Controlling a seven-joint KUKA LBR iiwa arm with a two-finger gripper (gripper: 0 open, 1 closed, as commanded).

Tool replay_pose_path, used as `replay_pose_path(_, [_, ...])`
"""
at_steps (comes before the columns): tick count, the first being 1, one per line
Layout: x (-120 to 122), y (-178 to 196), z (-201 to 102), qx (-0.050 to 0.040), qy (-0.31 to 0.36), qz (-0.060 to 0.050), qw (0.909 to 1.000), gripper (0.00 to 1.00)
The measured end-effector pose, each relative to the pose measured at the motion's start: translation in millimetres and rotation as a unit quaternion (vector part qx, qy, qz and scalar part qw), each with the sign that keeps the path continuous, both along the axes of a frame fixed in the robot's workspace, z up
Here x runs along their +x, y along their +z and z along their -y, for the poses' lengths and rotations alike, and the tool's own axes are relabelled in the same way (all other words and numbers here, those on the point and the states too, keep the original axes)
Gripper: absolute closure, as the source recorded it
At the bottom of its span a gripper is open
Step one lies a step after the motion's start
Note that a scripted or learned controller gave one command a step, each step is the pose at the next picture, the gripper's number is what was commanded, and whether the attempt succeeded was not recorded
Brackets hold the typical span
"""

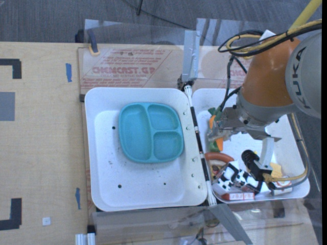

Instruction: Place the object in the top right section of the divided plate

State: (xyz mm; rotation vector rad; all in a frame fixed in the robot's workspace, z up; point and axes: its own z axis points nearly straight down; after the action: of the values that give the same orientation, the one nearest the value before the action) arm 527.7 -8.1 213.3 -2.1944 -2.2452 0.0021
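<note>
Nothing is on the teal divided plate yet, and the hand hovers over the right bin's clutter, grip impossible to tell from here.

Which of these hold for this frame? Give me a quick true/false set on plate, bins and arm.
1. The divided plate lies in the left bin. True.
2. The plate is red. False: it is teal blue.
3. The arm hangs over the right bin. True.
4. Food already sits in the plate's top right section. False: all its sections are bare.
5. A pile of small things, among them an orange one and a red one, lies in the right bin. True.
6. The gripper is above the plate. False: it is over the right bin, near the divider between the bins.
</note>
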Motion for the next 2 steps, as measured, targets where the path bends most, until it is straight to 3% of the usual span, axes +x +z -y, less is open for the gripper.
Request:
replay_pose_path(1, [-41.8, 36.8, -25.8, 0.0, -0.022, -0.001, 0.9998, 1.0])
replay_pose_path(2, [22.0, -29.2, -83.1, -0.0004, 0.057, 0.001, 0.9984, 1.0])
